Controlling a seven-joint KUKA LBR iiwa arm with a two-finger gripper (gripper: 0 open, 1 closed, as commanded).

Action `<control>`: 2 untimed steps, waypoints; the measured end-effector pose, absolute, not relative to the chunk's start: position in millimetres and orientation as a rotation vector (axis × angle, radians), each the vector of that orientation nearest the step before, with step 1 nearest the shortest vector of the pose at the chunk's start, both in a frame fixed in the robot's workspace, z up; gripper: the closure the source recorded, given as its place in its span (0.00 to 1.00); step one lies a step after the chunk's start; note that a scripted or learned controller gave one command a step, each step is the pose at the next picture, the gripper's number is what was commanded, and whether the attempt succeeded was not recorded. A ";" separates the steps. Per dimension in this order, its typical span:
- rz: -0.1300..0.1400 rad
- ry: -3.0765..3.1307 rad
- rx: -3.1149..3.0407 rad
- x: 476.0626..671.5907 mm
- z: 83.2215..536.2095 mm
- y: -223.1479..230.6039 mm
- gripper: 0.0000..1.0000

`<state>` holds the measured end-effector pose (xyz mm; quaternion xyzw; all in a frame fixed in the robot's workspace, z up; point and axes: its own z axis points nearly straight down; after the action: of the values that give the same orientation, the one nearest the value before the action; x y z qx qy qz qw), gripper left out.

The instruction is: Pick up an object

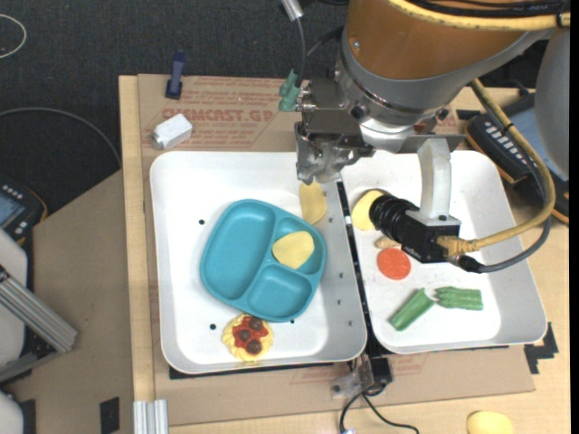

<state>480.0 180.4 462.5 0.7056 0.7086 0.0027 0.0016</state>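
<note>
- Camera view puts the gripper (317, 172) low over the back right corner of the left bin (176, 188), right by the wall it shares with the right bin (493, 174)
- Directly under it sits a pale yellow piece (313, 203), just beyond the blue divided plate (237, 253) and close to that wall
- Fingers come down onto the piece's top end, but whether they stand apart or pressed together I cannot tell, the wrist body blocks that
- My read on the step: this is the reach-and-grasp, with the lift not yet done; the piece looks as if it rests on the bin floor
- Next move, as I judge it, calls for a firm close across the piece's narrow width, then a straight rise clear of the plate rim and the bin wall
- The piece is an elongated oval, long axis running roughly front to back in the bin, far end tucked under the gripper, near end pointing toward the plate
- A second yellow oval (293, 249) lies inside the plate's right compartment, apart from the gripper
- Risk I'd flag: the smooth rounded piece could slip out sideways against the wall
</note>
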 end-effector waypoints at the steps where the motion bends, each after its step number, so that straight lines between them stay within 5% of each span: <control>1: -0.001 2.223 2.221 479.2 458.1 185.2 1.00; 2: 0.004 2.223 2.218 479.5 469.2 185.8 1.00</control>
<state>479.5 185.8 469.2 0.7062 0.7080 0.0013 0.0008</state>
